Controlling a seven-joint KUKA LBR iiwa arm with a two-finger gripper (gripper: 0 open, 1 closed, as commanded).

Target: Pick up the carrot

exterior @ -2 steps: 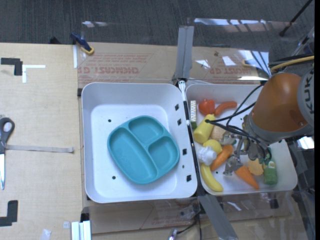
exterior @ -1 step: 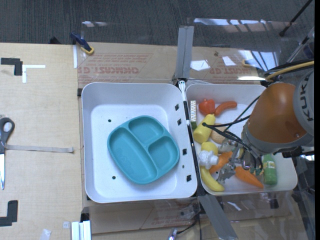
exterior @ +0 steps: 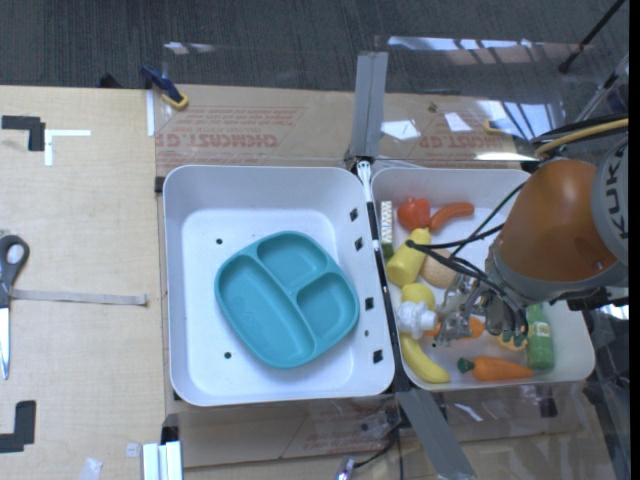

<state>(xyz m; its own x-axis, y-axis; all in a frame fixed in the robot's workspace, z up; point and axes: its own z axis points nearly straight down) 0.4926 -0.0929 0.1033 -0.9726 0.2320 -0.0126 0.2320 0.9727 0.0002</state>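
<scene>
The carrot [exterior: 500,370], orange with a green stem end at its left, lies along the front wall of the right bin [exterior: 575,368]. My gripper [exterior: 462,320] reaches down into that bin just above and left of the carrot, amid the toy food. The orange band of the arm [exterior: 555,223] covers the bin's right half. The fingertips are tangled with cables and items, so their state is unclear.
The left bin [exterior: 185,268] holds a teal divided plate [exterior: 287,298]. Around the gripper lie a yellow banana [exterior: 422,360], a yellow pepper [exterior: 408,264], a red pepper [exterior: 412,213], a red chili [exterior: 450,213], a white piece [exterior: 415,318] and a green item [exterior: 540,338].
</scene>
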